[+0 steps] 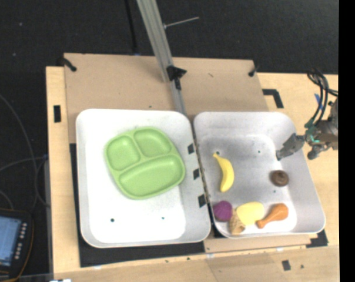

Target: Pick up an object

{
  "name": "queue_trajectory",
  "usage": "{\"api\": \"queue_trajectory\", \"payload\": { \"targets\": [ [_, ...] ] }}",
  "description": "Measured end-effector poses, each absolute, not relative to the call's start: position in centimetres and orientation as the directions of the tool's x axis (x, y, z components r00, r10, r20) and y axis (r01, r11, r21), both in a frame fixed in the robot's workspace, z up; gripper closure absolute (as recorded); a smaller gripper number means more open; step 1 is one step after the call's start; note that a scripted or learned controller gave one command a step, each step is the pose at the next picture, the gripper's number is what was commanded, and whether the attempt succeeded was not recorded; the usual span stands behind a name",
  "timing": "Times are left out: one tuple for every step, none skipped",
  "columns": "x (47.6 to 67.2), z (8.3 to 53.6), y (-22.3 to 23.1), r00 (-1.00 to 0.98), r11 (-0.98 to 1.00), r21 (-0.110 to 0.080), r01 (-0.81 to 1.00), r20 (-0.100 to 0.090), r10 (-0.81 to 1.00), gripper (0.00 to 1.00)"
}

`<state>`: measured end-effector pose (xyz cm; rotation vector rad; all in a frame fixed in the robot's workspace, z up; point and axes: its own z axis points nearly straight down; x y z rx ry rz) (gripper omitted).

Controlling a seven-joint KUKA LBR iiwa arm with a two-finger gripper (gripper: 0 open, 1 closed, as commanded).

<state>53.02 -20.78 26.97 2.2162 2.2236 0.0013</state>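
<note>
- At the far left, a small screen [6, 239] glows blue at the bench's edge, with dark cables trailing over black floor beside it.
- The left bin [95, 216] is a shallow white tray with rounded corners and a faintly speckled floor. On it lies a green plate [145, 163] of smooth matte plastic, divided into three compartments, turned at a slant.
- A grey metal pole [157, 40] runs from the top down to the seam between the bins.
- The right bin [248, 134] is the same white shape, its floor scuffed grey. The things to pick all lie here, mostly crowded toward the near wall.
- A yellow banana [224, 172], curved and glossy, lies alone near the bin's left side.
- Near the front wall sit a purple fruit [223, 210], round and dull, a pale yellow lump [250, 210], a tan cone-like piece [236, 225] and an orange drumstick [273, 214]. They touch or nearly touch, so a grasp here may catch two at once or nudge one against the wall.
- A small brown disc [278, 178] lies apart, toward the right. It looks low and flat, so fingers could slide over it.
- The gripper [304, 144] hangs over the bin's right rim, at the frame's edge. I cannot tell whether it is open or closed, and I see nothing held in it.
- It sits nearest the brown disc; coming down so close to the rim, it might strike the wall.
</note>
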Motion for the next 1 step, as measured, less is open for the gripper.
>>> {"api": "queue_trajectory", "payload": {
  "targets": [
    [53.03,26.97,-20.77,-0.003,0.003,0.002,1.000,-0.001,1.000,0.00]
  ]
}}
